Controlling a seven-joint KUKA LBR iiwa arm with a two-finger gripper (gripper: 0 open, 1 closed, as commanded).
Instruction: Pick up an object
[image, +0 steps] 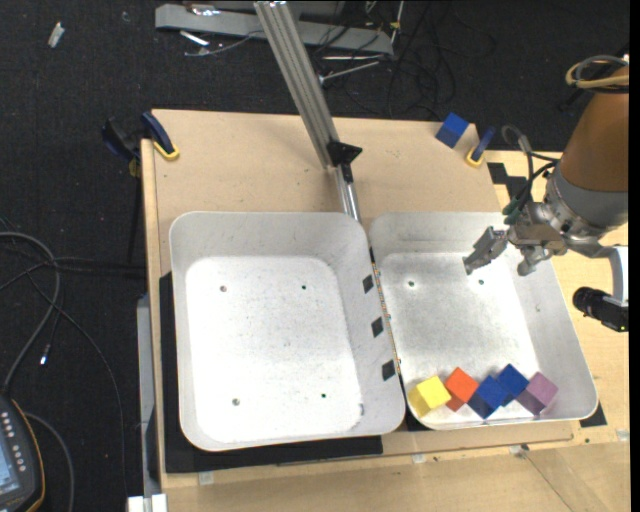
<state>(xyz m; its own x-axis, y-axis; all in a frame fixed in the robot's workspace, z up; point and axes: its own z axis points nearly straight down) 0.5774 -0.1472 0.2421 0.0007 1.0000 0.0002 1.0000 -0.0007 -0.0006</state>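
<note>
Along the near wall of the right bin (560, 310) lie several small blocks in a row: a yellow block (431, 394), an orange block (461, 386), a blue block (499, 389) and a purple block (539, 392). My gripper (507, 255) hangs over the far right part of that bin, well above and behind the blocks. Its two fingers (482, 250) are spread apart with nothing between them.
The left bin (200, 250) sits beside the right one. A slanted metal pole (305, 90) crosses the back of the bench. A loose blue block (453, 129) rests on the wooden bench at the back right, near a clamp (478, 147).
</note>
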